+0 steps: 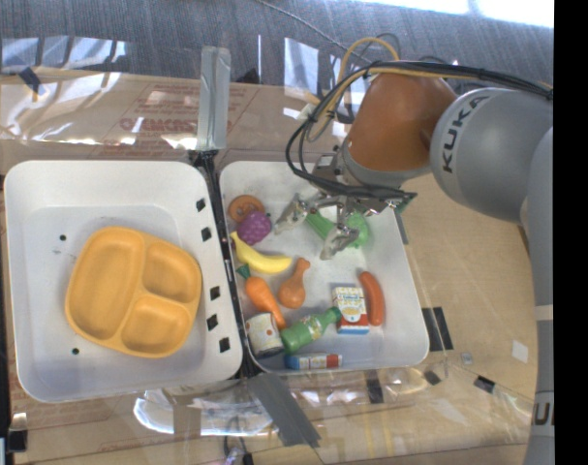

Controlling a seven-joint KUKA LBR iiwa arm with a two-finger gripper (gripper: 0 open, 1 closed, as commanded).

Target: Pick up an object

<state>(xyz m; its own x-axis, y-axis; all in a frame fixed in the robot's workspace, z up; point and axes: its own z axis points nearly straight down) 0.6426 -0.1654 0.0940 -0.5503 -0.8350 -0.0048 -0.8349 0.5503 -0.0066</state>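
A: Quick pass. Where's the arm?

B: Reaching in from the right, orange band over the upper part of the right bin. The gripper hangs low over that bin's upper middle.

A: Claw state?

B: Fingers spread wide, one metal finger out to the left, the other lower right. A green object sits between them, right under the wrist. Can't tell if the fingers touch it, so I'm not calling it held.

A: What else is in that bin?

B: Brown round piece upper left, purple grapes just below it, banana under those. Orange carrot and a tan drumstick shape near the middle. Green bottle lying tilted, small carton beside it, red sausage right of the carton. A small can at the lower left, and a tube or marker along the near wall.

A: Left bin?

B: A yellow divided plate, lying flat, well apart from the gripper.

A: Under the bins?

B: Cardboard-covered bench with shiny tape.
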